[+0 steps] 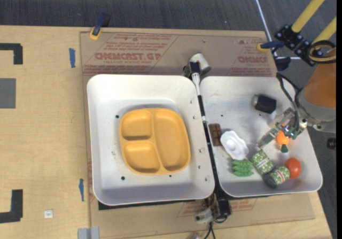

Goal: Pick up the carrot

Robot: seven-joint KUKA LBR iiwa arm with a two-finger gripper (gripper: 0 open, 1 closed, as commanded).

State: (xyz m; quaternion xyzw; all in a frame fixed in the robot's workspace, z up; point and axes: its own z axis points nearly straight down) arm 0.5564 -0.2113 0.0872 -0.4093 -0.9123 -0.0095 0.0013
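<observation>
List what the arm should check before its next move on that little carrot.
1. Carrot in sight in the right bin: ok.
2. Gripper brought to the carrot: ok, right at it.
3. Carrot actually gripped: cannot tell.
4. Tomato and green can apart from the carrot: ok.
5. Nothing lying on top of the carrot: ok.
</observation>
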